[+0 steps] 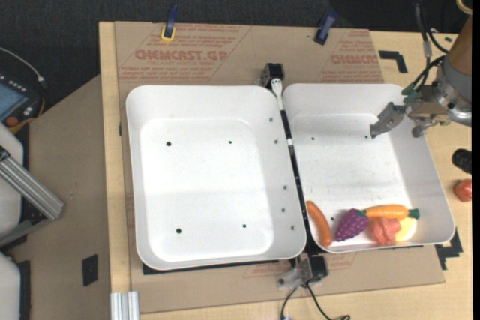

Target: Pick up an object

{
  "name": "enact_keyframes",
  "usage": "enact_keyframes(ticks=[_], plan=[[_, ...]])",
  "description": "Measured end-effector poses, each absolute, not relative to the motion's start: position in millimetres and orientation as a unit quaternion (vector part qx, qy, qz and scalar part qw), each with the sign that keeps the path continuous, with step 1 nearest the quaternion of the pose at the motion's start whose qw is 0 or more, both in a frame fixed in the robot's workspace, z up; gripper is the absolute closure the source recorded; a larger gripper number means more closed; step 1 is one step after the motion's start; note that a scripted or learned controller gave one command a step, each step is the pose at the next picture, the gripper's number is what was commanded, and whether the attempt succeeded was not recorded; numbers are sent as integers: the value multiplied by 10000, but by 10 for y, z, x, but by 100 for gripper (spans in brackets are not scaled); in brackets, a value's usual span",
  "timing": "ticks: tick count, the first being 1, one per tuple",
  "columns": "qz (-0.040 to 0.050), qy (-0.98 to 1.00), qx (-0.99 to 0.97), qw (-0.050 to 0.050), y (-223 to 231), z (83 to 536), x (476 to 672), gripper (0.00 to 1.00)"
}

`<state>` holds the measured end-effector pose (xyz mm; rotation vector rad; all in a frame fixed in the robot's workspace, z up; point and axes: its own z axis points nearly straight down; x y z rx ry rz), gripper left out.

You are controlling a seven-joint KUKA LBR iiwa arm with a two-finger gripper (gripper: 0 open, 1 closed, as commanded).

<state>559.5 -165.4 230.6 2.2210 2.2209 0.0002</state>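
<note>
The grey two-finger claw (400, 122) hangs spread apart, gripping nothing, over the right white plastic bin (352, 97); its arm is cut off rightward. Well below it huddle toy purple grapes (350, 224), an orange carrot (387, 211), partly overlapping

Bright, even overhead light; soft shadows, slightly soft focus throughout.

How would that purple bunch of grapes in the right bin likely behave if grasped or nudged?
The purple toy grape bunch looks like moulded plastic, so probably stiff and light. Its bumpy, tapered shape may slip between fingers. It lies wedged between an orange sausage-shaped toy and a red toy, so a push would likely shift those too.
</note>
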Motion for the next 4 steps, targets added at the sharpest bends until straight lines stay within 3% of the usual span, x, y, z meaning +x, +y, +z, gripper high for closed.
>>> enact_keyframes(ticks=[1, 2, 3, 4], plan=[[2, 7047, 7095, 37, -2283, 3063, 5025, 0], [26, 7073, 7069, 72, -2249, 4230, 4790, 0], [33, 7076, 7065, 94, -2245, 5439, 4795, 0], [6, 7075, 7067, 48, -2241, 5470, 4802, 100]])
